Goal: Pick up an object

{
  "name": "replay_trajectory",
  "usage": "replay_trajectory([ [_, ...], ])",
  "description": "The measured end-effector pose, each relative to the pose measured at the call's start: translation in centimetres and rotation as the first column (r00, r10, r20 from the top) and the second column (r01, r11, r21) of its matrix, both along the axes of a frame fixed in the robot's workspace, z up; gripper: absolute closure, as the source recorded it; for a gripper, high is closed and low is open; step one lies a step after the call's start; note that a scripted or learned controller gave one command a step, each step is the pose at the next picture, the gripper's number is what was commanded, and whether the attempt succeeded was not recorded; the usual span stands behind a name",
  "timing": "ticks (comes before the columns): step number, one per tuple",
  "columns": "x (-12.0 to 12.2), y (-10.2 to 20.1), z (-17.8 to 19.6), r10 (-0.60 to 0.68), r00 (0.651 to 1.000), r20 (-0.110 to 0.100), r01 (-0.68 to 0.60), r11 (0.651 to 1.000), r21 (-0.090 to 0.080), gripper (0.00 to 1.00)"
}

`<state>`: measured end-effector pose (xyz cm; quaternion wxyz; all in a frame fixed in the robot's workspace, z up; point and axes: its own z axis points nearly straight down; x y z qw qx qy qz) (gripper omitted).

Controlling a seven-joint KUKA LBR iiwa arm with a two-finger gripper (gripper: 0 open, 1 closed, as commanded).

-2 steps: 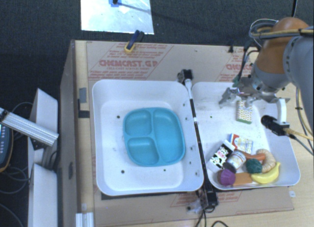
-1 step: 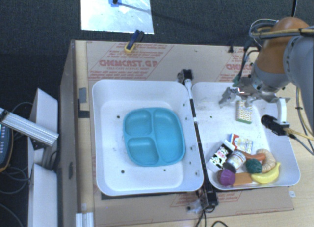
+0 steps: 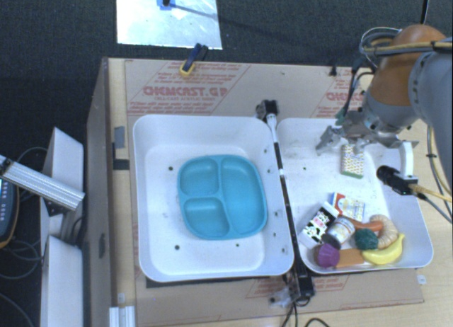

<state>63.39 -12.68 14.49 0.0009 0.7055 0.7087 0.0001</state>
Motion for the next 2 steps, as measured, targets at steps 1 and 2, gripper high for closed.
replay_trajectory([
  [1, 0.00, 0.00, 0.00, 0.000, 1.000, 0.000, 0.000, 1.000, 0.000, 0.00],
  [2, 0.00, 0.00, 0.00, 0.000, 1.000, 0.000, 0.000, 1.000, 0.000, 0.00],
])
